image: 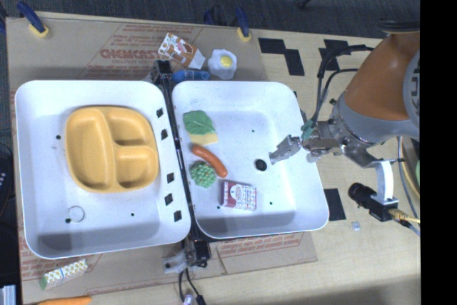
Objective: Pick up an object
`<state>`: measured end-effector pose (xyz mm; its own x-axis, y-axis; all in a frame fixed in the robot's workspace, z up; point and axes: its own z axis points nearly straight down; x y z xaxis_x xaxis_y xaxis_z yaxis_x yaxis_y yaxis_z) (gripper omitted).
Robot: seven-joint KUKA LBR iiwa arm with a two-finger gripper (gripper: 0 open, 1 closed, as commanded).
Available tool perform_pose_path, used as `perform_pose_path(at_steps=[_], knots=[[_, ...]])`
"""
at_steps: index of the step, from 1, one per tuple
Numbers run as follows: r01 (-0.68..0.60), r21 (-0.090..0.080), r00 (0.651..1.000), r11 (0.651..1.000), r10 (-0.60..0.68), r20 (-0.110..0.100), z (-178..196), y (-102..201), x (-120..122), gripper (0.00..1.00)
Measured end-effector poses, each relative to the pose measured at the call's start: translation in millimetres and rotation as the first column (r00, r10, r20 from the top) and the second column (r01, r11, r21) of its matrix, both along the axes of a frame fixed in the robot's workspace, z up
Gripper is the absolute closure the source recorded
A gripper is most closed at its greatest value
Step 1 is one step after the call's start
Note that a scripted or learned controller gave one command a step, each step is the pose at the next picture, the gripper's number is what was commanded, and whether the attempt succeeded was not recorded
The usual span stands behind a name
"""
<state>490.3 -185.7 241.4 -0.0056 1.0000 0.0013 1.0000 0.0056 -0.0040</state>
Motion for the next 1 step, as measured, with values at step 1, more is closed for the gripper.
perform_pose_path(at_steps=[1], knots=[[-0.225, 0.001, 0.974, 0.974, 0.225, -0.001, -119.3, 72.1, 35.2, 0.0]])
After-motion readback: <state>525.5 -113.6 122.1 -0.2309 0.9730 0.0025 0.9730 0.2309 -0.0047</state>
